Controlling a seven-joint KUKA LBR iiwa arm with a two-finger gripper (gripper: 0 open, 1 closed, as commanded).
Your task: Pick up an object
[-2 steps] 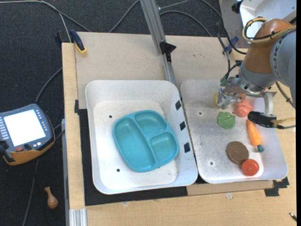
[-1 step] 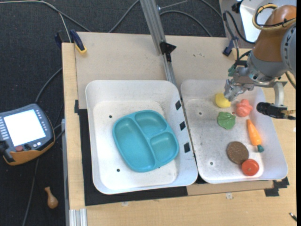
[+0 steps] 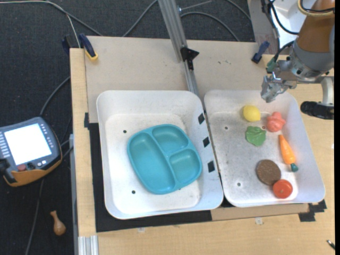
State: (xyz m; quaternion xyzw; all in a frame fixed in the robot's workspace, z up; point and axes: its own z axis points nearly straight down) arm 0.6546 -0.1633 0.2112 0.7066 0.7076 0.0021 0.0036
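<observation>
The right bin (image 3: 234, 158) holds several toy foods: a yellow lemon (image 3: 251, 113), a pink piece (image 3: 275, 122), a green leafy piece (image 3: 255, 136), an orange carrot (image 3: 287, 151), a brown patty (image 3: 268, 171) and a red tomato (image 3: 282, 188). My gripper (image 3: 270, 93) hangs over the bin's far edge, a little above and right of the lemon. Nothing shows between its fingers.
The left bin (image 3: 114, 142) holds a teal divided tray (image 3: 164, 158). A metal post (image 3: 175, 31) slants up from between the bins. A teach pendant (image 3: 26, 147) lies off the bench at left. Blue clamps (image 3: 87, 47) sit at the bench's far corners.
</observation>
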